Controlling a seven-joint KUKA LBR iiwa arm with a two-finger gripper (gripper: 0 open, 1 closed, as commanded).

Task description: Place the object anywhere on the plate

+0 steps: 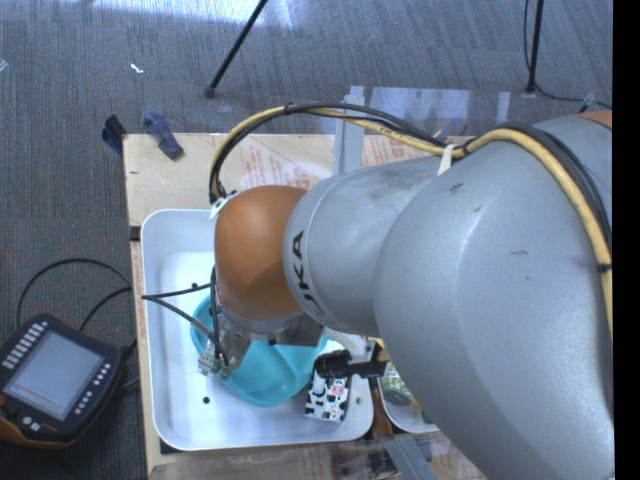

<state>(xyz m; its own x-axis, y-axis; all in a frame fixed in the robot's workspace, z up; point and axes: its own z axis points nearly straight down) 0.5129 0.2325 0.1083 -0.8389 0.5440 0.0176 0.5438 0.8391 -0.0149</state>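
A turquoise plate [262, 376] lies in the left white bin [170, 268], near its front right. A small black-and-white patterned object [328, 400] stands at the plate's right rim, by the bin's front right corner; I cannot tell if it rests on the plate. My arm's orange band [258, 253] and wrist hang right over the plate and hide most of it. My gripper [222, 356] pokes out under the wrist at the plate's left edge, and its state is hidden.
The grey arm covers the right bin, apart from a sliver [402, 415] holding something grey-green. A black cable [175, 298] crosses the left bin. A teach pendant [55, 378] lies on the floor to the left. The wooden bench [170, 183] extends behind.
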